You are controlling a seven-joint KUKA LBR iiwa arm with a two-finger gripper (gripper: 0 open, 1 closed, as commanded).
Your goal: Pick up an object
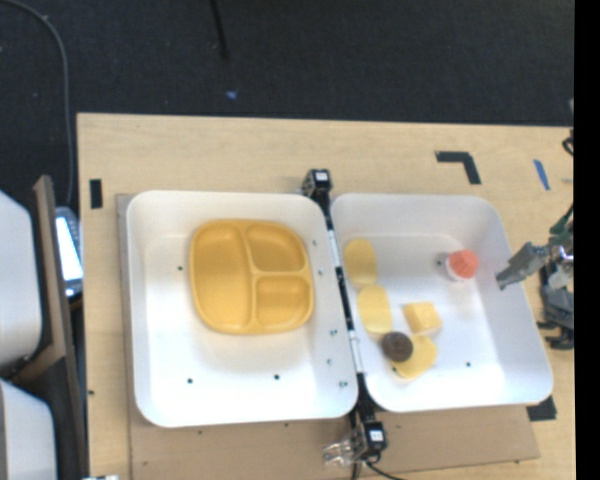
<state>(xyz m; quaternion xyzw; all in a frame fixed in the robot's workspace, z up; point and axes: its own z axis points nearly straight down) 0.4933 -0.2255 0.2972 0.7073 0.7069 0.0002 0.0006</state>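
Note:
The right bin (500, 363) holds several small items: a pale yellow disc (360, 259), a yellow oblong piece (375, 309), a yellow cube (422, 317), a dark brown round piece (397, 346) resting against a yellow slice (416, 360), and a small red-orange object (463, 264) near the bin's right side. My gripper (552, 288) sits at the far right edge of the view, just outside the right bin's right rim, to the right of the red-orange object. Nothing shows between it and any item.
The left bin (155, 368) holds a yellow divided plate (250, 275). A black clip (318, 180) sits at the top of the seam between the bins, another (365, 435) at the bottom. Tape marks (460, 163) lie on the wooden bench behind the right bin.

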